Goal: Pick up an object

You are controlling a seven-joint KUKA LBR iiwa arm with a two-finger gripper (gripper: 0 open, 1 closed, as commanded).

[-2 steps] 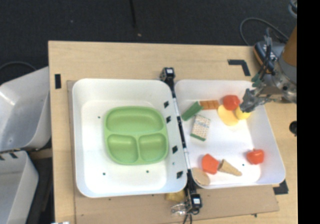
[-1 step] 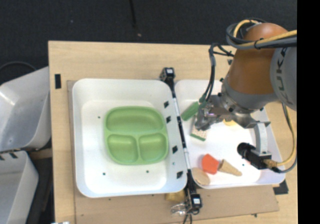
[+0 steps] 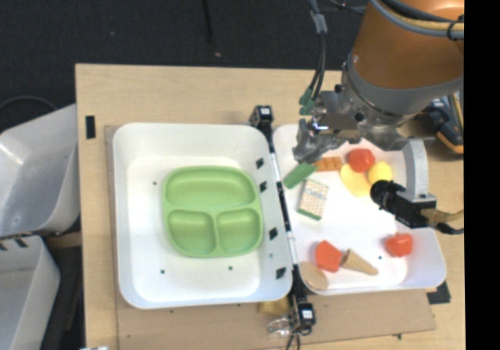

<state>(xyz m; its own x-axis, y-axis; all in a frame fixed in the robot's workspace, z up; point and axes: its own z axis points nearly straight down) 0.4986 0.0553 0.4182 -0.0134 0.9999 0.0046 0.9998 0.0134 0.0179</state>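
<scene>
While the arm [image 3: 406, 36] leans over the right bin [image 3: 422, 266], its tool's [image 3: 311, 147] grip state cannot be told.

We see a bulky robot arm [image 3: 406, 20] with a broad, glossy orange band around its rounded body; beneath the orange sits a smooth grey collar [image 3: 391, 98]; dark cables [image 3: 319, 36] loop down its left flank (one ends in a small grey connector); thin pale and black rings edge the top of the orange; below hangs a cluttered metallic grey gripper assembly [image 3: 316, 137].
</scene>
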